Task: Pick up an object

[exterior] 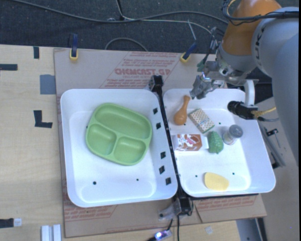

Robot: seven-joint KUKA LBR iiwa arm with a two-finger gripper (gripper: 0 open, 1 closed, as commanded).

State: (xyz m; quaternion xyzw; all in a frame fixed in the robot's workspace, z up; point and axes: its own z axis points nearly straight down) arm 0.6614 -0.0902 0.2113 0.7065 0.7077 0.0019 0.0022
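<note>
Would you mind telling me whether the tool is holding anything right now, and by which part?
Nothing is held: the tool hangs above the right bin, with no object between its fingers.

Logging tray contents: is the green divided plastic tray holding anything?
Empty. All three compartments of the green divided plastic tray show bare green; it lies flat in the left white bin.

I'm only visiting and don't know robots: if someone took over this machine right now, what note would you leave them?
Tool: above the right bin's far edge, carrying nothing I can see; grip state unclear.
Right bin: orange drumstick toy, patterned packet, red-and-white packet, green toy, grey cap, yellow piece.
Left bin: green tray.
Done: nothing picked.
Left: grab an object; the drumstick toy lies nearest.
</note>
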